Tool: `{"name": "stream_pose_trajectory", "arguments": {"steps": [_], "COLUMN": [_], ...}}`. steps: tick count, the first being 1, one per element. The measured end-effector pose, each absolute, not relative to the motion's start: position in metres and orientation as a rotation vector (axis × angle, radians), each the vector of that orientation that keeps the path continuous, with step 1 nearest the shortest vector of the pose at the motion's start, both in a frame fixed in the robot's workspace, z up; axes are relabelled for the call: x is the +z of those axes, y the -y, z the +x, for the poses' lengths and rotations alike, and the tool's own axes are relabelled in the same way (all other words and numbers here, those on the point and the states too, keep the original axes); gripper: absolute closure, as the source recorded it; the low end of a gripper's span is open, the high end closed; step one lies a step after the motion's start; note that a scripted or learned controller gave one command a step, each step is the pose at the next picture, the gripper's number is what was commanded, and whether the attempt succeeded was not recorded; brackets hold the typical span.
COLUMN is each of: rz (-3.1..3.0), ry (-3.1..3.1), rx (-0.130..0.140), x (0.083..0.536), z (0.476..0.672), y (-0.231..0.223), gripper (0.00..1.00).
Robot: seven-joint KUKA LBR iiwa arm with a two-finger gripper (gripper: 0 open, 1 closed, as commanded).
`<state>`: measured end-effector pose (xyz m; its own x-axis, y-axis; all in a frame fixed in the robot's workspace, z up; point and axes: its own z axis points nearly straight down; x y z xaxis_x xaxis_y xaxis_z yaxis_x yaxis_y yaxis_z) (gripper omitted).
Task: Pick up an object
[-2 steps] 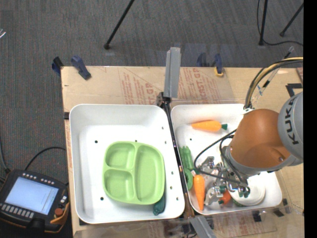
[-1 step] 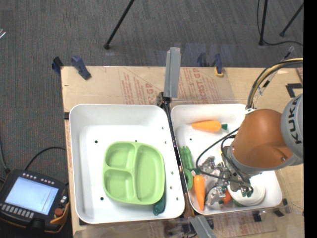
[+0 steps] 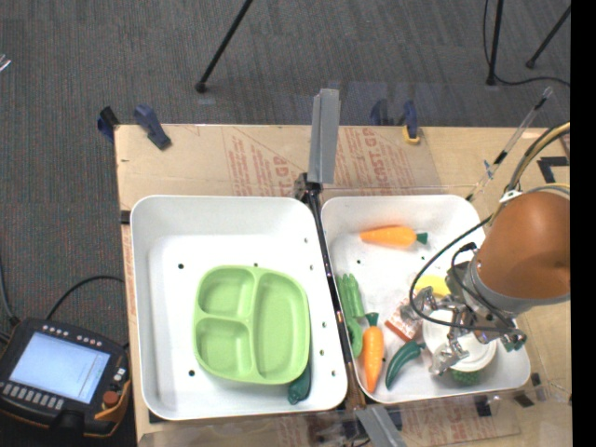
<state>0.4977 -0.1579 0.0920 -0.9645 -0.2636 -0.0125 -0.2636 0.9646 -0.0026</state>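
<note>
My gripper (image 3: 456,335) hangs low over the right bin (image 3: 438,205), near its front right corner. Right beneath it sits a white round cup with a green rim (image 3: 473,361). A dark green pepper (image 3: 404,362) lies just to its left. A small red-and-white item (image 3: 401,325) and a yellow piece (image 3: 434,285) lie beside the gripper, partly hidden by it. One orange carrot (image 3: 390,237) rests at the back of the bin, and another (image 3: 372,357) at the front beside a green pea pod (image 3: 351,302).
The left bin (image 3: 168,231) bears a light green divided plate (image 3: 251,324), with a dark green item (image 3: 299,389) poking out under its front edge. A grey post (image 3: 324,138) stands behind the bins. A teach pendant (image 3: 60,371) lies at the lower left.
</note>
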Motion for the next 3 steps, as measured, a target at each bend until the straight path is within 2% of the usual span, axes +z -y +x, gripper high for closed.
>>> {"name": "stream_pose_trajectory", "arguments": {"steps": [1, 2, 3], "rz": [-0.376, -0.356, -0.146], "ry": [-3.107, -3.111, -3.124], "rx": [-0.005, -0.003, -0.004], "x": [0.092, 0.091, 0.092], "z": [0.489, 0.493, 0.486], "y": [0.138, 0.101, 0.094], "gripper": [0.00, 0.00, 0.00]}}
